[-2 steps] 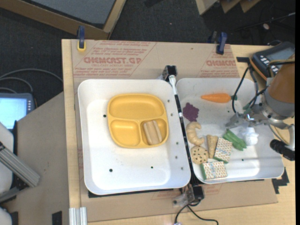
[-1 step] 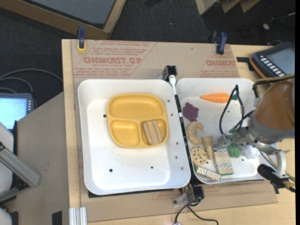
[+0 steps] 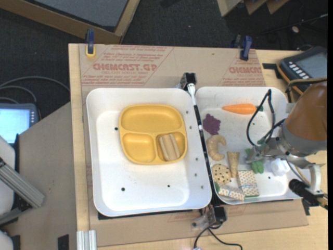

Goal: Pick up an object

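My gripper [image 3: 258,157] hangs low over the right bin [image 3: 276,95], near its right side, just above a small green piece [image 3: 257,167]. The arm's orange band and grey wrist cover the bin's right edge. Spread through this bin are an orange carrot [image 3: 240,108], a purple piece [image 3: 211,123], a pale curved pastry [image 3: 216,146], a tan stick [image 3: 233,163], a round cookie [image 3: 220,173] and a patterned cracker [image 3: 248,183]. Whether the gripper touches the green piece I cannot tell.
The left bin [image 3: 104,160] holds a yellow divided plate [image 3: 151,120] with a tan bread-like piece [image 3: 168,146] in its lower right compartment. A black cable [image 3: 258,116] loops from the arm over the right bin. A divider rail [image 3: 197,134] separates the bins.
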